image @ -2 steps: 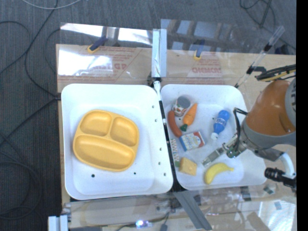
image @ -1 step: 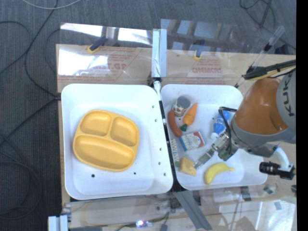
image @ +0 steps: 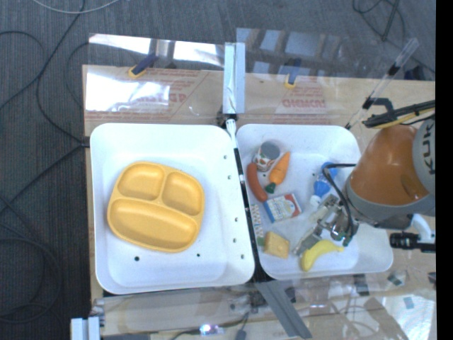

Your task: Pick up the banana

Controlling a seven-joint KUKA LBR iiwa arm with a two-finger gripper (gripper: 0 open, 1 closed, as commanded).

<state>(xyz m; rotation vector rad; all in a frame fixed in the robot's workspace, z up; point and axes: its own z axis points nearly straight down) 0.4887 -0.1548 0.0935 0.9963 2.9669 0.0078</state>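
Note:
A small yellow banana (image: 318,254) lies near the front edge of the right bin (image: 304,139), curved, with one end pointing toward the bin's front right. My gripper (image: 330,227) hangs just above and behind it, its metal fingers pointing down and left toward the banana's upper end. The arm's orange band (image: 386,168) rises behind it at the right. Nothing shows between the fingers.
The right bin also holds a carrot (image: 280,167), a red sausage (image: 255,183), a small can (image: 267,154), a red and white carton (image: 284,207), a cracker-like square (image: 277,245) and a blue item (image: 322,188). A yellow divided plate (image: 156,205) sits in the left bin (image: 106,261).

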